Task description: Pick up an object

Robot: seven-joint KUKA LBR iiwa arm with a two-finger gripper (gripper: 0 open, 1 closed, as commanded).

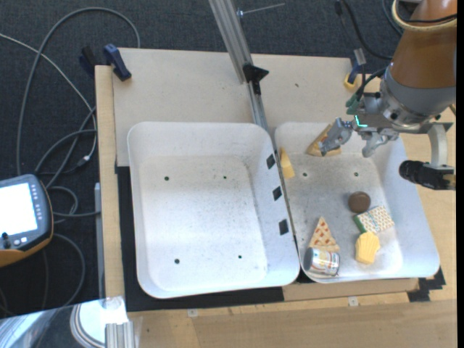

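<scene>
Hovering at the right bin's (406,216) far edge, gripper (360,138) grasp impossible to tell, tan object (324,141) lying just left.

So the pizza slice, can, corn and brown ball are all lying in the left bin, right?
Not the left bin. The camera view shows the pizza slice, can, corn and brown ball all lying in the right bin.

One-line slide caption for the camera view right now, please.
Gripper over the right bin's far end by a tan object; pizza slice toy and can lie nearer.
</scene>
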